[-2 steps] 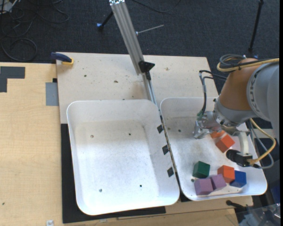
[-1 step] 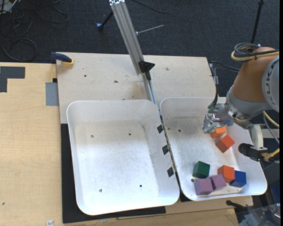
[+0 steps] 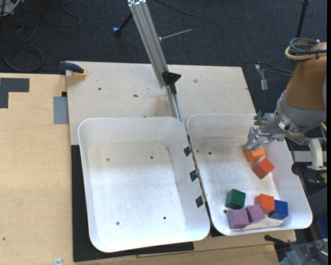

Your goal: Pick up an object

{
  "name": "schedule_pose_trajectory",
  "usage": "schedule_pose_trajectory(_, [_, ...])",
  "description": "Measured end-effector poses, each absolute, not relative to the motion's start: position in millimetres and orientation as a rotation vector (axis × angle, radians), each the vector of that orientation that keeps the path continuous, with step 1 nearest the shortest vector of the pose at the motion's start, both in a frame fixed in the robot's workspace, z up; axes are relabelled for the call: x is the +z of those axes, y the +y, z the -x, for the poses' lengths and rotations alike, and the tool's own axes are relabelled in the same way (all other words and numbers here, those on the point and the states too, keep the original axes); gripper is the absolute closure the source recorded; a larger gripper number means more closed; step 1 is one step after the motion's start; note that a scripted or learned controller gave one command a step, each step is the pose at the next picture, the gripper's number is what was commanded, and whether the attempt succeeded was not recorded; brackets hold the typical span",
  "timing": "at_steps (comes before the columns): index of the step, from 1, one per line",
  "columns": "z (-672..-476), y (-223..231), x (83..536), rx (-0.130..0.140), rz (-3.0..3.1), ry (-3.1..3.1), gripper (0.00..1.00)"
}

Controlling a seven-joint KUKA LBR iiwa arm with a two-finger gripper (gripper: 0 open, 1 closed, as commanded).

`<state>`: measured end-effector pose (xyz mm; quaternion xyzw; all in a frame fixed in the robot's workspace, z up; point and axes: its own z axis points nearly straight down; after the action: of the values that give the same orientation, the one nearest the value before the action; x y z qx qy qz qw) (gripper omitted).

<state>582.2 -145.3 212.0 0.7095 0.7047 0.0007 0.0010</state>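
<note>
Camera view: gripper (image 3: 256, 143) sits right over an orange block (image 3: 254, 153) in the right bin (image 3: 301, 217); grip state, cannot tell. Block looks light, rigid; squeeze flat sides.

Single fixed camera above bench (image 3: 154, 87), looking down at slant; both bins (image 3: 88, 148) in frame, floor beyond.

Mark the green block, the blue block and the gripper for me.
green block (image 3: 235, 198): camera view, middle of its top face.
blue block (image 3: 279, 209): camera view, middle of its visible face.
gripper (image 3: 255, 146): camera view, at the fingertips, over an orange block.
</note>
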Motion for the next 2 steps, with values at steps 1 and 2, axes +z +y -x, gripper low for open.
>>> schedule_pose_trajectory(1, [-583.0, -146.7, 258.3, 0.003, -2.219, 2.219, 1.0])
schedule_pose_trajectory(2, [-581.9, -90.0, 249.0, -0.001, -2.22, 2.229, 1.0])
